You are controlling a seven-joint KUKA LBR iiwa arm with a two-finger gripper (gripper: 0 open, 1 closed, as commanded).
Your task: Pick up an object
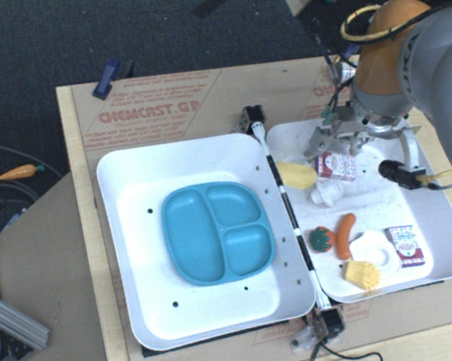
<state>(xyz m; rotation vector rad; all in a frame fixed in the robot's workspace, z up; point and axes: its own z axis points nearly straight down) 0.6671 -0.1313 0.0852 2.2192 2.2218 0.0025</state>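
The gripper (339, 144) sits low over the far part of the right bin (449, 223), directly above a red-and-white packet (337, 168); whether its jaws are spread or pressed together cannot be told, and the packet is not visibly between them. The packet is flat and printed; a crumpled white wad (326, 194) touches its near edge; a smooth yellow rounded piece (298, 175) lies just beside it against the bin's left wall. Nearer the camera lie a small red-and-green ball (322, 239), an orange sausage shape (346, 235), a yellow wedge (361, 274), a white disc (376, 248), and a small printed box (406, 245). The left bin (128, 197), shallow and white, holds a glossy blue plate (217, 232) with three compartments. Both bins rest on a brown cardboard sheet (174, 108).
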